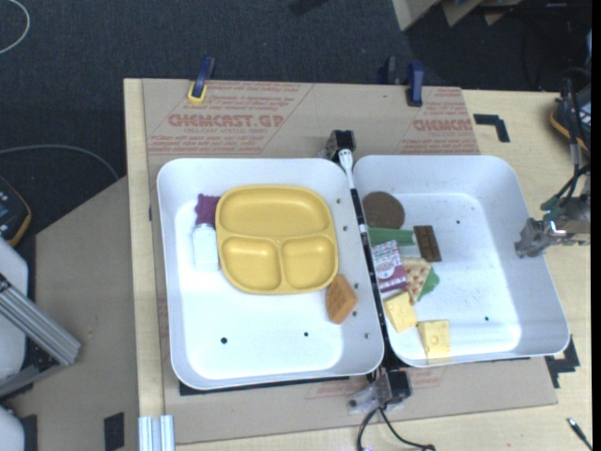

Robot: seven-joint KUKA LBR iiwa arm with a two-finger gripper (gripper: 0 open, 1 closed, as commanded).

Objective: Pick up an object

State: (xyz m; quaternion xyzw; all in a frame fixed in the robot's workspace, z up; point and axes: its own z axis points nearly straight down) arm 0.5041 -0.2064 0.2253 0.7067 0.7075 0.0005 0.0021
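1. Counter [282,111]: cardboard-topped, printed red lettering, two shallow white bins side by side.
2. Left bin [272,350]: yellow divided tray [277,238] lies in the upper half, three compartments, upright. A white bottle with a purple cap [204,233] lies just beside the tray's left edge. A tan, bread-like piece [341,299] sits at the tray's lower right corner, near the bin's right wall.
3. Right bin [488,252]: objects crowd its left side. Brown round disc [383,210] uppermost; dark brown bar [427,242] just below and right of it; printed packet [388,261] with green pieces around it; two yellow cheese-like blocks [418,325] lowest.
4. Gripper [537,238]: at the right bin's right rim, well apart from the objects. Too small and blurred; cannot tell its state. Nothing seen in it.
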